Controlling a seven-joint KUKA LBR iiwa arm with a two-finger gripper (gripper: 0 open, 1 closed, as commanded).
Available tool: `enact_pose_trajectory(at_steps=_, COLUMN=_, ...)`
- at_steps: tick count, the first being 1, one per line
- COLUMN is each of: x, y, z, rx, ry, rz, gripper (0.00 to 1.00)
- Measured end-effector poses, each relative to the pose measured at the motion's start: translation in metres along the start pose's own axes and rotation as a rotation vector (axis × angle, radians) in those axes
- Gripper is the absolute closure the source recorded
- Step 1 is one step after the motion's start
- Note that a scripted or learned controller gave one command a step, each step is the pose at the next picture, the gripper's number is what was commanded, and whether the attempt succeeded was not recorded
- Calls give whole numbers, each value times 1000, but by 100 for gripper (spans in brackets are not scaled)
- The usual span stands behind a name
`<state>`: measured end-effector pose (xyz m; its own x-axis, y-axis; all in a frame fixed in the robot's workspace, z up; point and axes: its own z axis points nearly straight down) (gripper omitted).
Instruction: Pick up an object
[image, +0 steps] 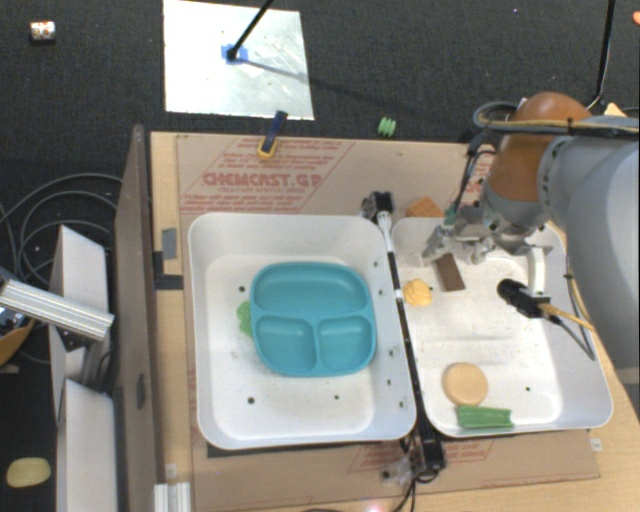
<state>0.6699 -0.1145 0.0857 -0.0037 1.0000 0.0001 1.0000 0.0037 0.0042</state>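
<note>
— Where did the targets lie?

— All in the right bin (590, 400): a brown block (449, 273) at the far end, a small yellow piece (417, 293) against the divider, a tan disc (466, 383) and a green strip (484, 417) at the near edge.

— And the gripper (462, 243)?

— It hung just above the brown block; I couldn't tell whether it was parted or closed, and nothing showed between its tips.

— Risks?

— The block looked flat and thin; I judged a descent might skid off it or nudge it toward the yellow piece. The left bin (215, 300) held a teal divided plate (312, 318).
</note>
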Motion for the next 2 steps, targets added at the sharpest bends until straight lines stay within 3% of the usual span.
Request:
enact_pose_trajectory(at_steps=1, x=15, y=-1, z=1, rx=1, ry=-1, rz=-2, gripper=0)
enact_pose_trajectory(at_steps=2, x=3, y=-1, z=0, rx=1, ry=-1, rz=3, gripper=0)
